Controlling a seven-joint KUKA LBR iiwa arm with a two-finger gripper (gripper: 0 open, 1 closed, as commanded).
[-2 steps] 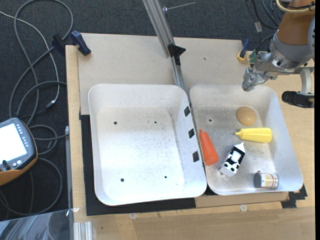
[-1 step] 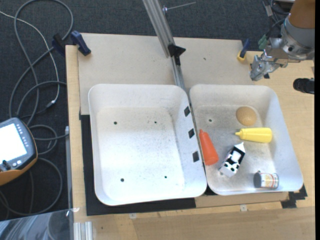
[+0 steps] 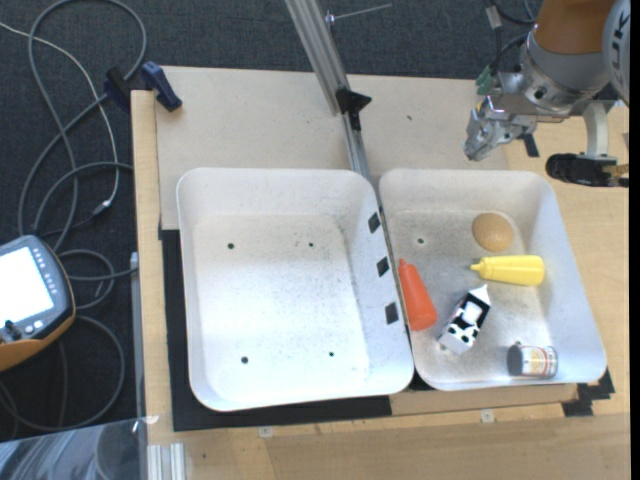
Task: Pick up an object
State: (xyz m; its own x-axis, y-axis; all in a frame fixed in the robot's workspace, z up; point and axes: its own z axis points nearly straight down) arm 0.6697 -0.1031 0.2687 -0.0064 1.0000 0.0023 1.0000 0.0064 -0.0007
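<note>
- Pale wooden bench point(image 3: 250, 118) over dark carpet, carrying two shallow white bins side by side, with loose cables trailing on the floor beyond.
- Hanging from the grey-and-orange arm, claw point(image 3: 487, 136) hovering over bare bench just beyond the far rim of the right bin point(image 3: 430, 203); open or closed, not possible to tell from this angle, and showing nothing gripped.
- Lying in the right bin, all well below the claw's spot: tan ball point(image 3: 492, 231) nearest the claw, yellow bottle point(image 3: 510, 269) just beside it, orange carrot point(image 3: 416, 295) along the bin's inner wall, cow-print carton point(image 3: 465, 322) near the carrot, small jar point(image 3: 532, 361) in the near corner.
- Risking, by descending from here without first shifting over the bin, landing on the bench or clipping the rim.
- Risking, when going for the tan ball, sending it rolling away on an off-centre squeeze, judging by its round shape.
- Risking, with the yellow bottle so close, bumping it and knocking the ball aside.
- Risking, when trying for the orange carrot, jamming against the wall beside it.
- Needing, most likely, a short move toward the near side, then a centred descent.
</note>
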